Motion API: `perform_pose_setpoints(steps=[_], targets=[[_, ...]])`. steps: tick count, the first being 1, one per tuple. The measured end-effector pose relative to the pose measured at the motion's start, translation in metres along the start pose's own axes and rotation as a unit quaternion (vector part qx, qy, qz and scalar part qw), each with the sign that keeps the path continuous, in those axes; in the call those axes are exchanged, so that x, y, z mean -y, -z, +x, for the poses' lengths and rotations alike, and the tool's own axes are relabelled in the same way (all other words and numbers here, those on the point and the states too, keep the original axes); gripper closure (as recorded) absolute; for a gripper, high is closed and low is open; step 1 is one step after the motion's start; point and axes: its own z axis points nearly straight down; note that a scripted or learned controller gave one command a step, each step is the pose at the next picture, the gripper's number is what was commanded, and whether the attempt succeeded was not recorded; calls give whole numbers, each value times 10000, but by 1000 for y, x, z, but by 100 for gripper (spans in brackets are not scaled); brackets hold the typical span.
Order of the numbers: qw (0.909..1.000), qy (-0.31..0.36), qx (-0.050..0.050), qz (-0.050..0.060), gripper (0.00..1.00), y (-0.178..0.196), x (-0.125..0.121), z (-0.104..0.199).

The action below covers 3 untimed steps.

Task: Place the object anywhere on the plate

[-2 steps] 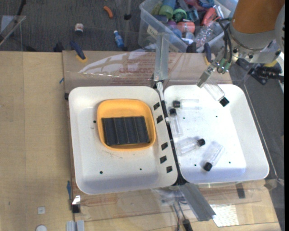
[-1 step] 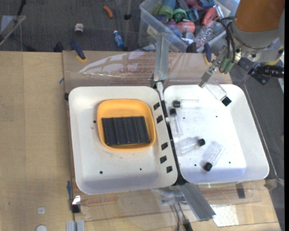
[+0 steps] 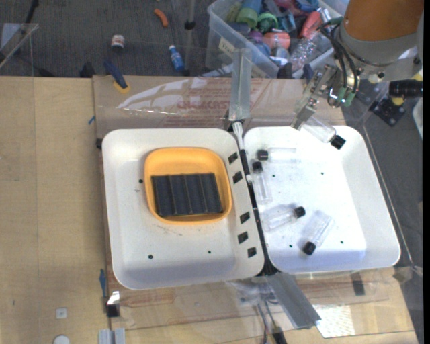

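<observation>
Here we see two shallow white bins side by side on the pale wooden surface (image 3: 47, 201). The left white bin (image 3: 127, 255) carries a rounded orange plastic plate (image 3: 153, 161) near its centre. A dark grey ribbed rectangular block (image 3: 187, 195) lies flat on that plate and covers most of its floor.

The right white bin (image 3: 356, 201) holds the clear plastic vials with black caps. One capped clear vial (image 3: 324, 130) lies at the bin's 12 o'clock rim, well apart from the plate, tilted with its cap toward 4 o'clock. The gripper (image 3: 304, 115) hangs just beside this vial's uncapped end, at about 10 o'clock from it. We cannot tell whether the gripper touches the vial, nor whether it is open or closed. The grey arm with its orange band (image 3: 379, 17) enters from 1 o'clock.

Four more vials rest on the bin floor:
- A second vial (image 3: 277, 154) lies level at 10 o'clock of the bin.
- A third vial (image 3: 259, 183) runs along the bin's 9 o'clock wall, just below the second.
- A fourth vial (image 3: 282, 216) lies near the centre.
- A fifth vial (image 3: 316, 232) lies just beside it, toward 5 o'clock.

Beyond the bins at 12 o'clock stands a clear tub of coloured items (image 3: 269, 30).
</observation>
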Motion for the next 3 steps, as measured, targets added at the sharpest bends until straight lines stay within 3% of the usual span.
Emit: perform_pose_setpoints(steps=[1, 2, 3], targets=[[9942, 1075, 9, 4, 100, 72, 50, -27], [9716, 2368, 16, 5, 100, 102, 93, -51], [9423, 3348, 13, 8, 100, 102, 122, -72]])
